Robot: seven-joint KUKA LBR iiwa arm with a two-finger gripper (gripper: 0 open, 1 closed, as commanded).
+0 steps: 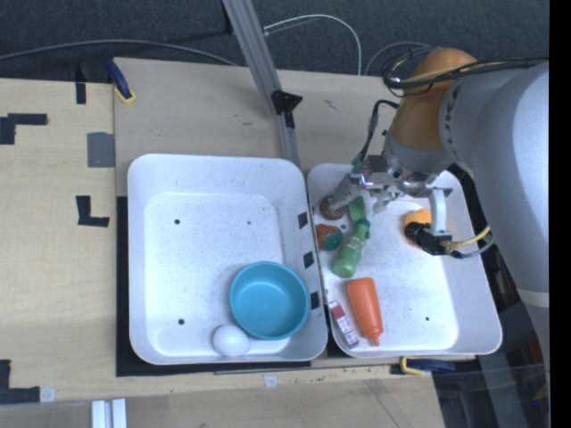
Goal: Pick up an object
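My gripper [364,191] is low over the back left part of the right bin [446,319]. Just below it lies a green bottle [349,251], slanted, its upper end right under the gripper. A brown round thing [333,207] sits beside the gripper on its left. An orange tapered bottle [364,307] lies nearer the front. A small red and white item [341,321] rests along the bin's left wall. The frame does not show anything held between the gripper's tips.
A small orange and teal object [327,236] lies by the right bin's left wall. An orange round thing [417,215] sits right of the gripper. The left bin [178,194] holds a blue bowl [268,299] and a white ball [230,338] at its front.
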